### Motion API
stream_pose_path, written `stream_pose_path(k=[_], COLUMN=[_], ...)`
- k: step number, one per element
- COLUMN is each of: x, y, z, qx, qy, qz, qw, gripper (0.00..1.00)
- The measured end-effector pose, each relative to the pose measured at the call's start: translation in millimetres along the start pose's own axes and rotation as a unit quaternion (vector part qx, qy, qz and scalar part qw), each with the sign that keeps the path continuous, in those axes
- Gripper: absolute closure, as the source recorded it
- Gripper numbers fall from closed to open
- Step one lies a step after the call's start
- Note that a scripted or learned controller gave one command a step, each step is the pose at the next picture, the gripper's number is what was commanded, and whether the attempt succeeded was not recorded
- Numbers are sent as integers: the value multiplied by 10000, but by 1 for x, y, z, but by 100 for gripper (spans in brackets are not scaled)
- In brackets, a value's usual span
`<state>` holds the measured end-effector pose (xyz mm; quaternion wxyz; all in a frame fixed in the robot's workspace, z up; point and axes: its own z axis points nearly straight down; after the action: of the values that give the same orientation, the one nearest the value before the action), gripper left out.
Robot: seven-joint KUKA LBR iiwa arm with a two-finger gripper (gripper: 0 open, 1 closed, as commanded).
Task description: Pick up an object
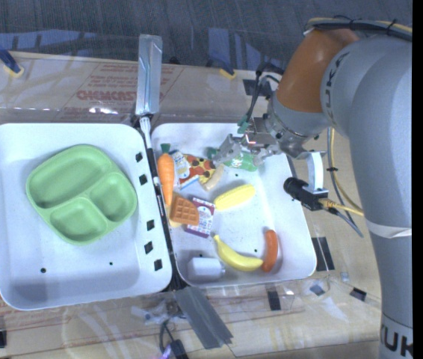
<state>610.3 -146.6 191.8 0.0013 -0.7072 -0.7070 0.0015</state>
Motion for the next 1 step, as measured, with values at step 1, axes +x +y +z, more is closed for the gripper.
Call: stream_pose_path(k=[1], x=[-23], y=[49], z=[75], qx=[-153], qy=[-32], qz=[151], qw=[9998], gripper=[0])
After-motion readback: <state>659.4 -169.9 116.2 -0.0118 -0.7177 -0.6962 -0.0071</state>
